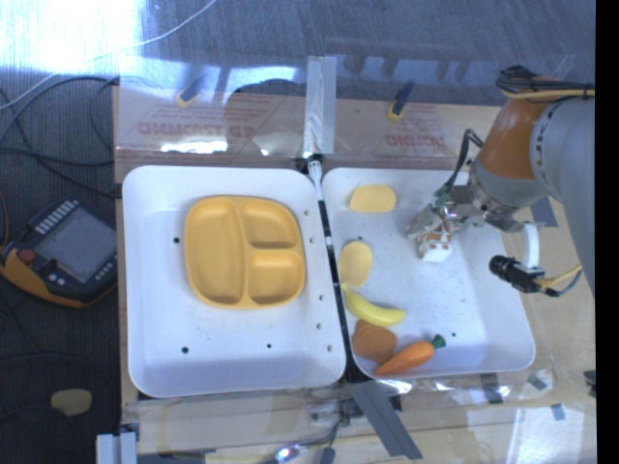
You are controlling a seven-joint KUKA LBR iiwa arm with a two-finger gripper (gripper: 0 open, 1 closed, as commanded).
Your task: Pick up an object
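Your gripper point(437, 228) sits low in the right bin point(484, 346), over what may be a small white block point(436, 250); jaw state unclear.

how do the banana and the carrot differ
The banana is yellow and curved; the carrot is orange, straighter, and tapers to a point with a green end. The banana lies nearer the bin's middle; the carrot lies by the near wall. Both lie flat in the right bin, beside a brown roundish item.
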